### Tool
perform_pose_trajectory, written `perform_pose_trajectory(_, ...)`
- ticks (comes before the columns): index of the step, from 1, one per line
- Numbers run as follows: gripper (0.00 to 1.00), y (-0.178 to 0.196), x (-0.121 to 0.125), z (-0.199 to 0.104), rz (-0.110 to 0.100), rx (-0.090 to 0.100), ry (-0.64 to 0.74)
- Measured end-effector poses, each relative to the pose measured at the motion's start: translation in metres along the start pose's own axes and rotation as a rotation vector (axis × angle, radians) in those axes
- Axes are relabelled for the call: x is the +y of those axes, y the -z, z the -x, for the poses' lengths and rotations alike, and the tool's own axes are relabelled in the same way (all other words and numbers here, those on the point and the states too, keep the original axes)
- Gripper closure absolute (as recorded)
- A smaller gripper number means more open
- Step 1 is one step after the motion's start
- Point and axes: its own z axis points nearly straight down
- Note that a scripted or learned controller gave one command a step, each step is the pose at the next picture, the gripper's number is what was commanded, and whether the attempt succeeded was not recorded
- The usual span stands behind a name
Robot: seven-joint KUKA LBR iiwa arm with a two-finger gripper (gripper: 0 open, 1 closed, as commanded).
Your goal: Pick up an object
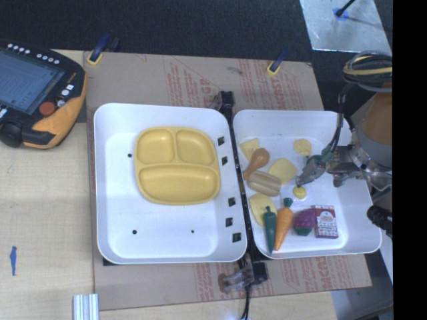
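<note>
— Starting with the biggest thing, what is on the table (167,72)?
— Two shallow white bins side by side. The left bin (113,199) carries a yellow divided plate (177,165) with three compartments. The right bin (353,242) carries a scatter of toy food.
— And the arm?
— The grey arm (373,122) reaches in from the right edge, over the right bin. Its claw (308,174) hangs over the middle of that bin, dark fingers pointing left and down.
— Is the claw apart or together?
— I cannot tell; the fingers blur into one dark shape. Nothing is visibly held between them.
— What lies near it?
— A small yellow round piece (299,192) sits just below the tip. A pale yellow wedge (283,170) lies just left of it, and another yellow piece (302,146) lies above.
— Further left?
— A tan bread roll (265,181), an orange-brown pear shape (257,159) and a pale slice (249,147) by the bin's left wall.
— Along the front?
— A green pepper (269,224) touching an orange carrot (283,224), then purple grapes (304,220) beside a small red carton (325,221).
— Off the bins?
— A teach pendant (37,99) rests at the table's left end.
</note>
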Motion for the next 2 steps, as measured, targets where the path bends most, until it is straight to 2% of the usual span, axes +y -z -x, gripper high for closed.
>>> perform_pose_trajectory(1,0.00,-0.119,0.007,0.002,0.001,0.000,0.001)
perform_pose_trajectory(2,0.00,-0.117,0.068,-0.024,0.004,-0.002,0.003)
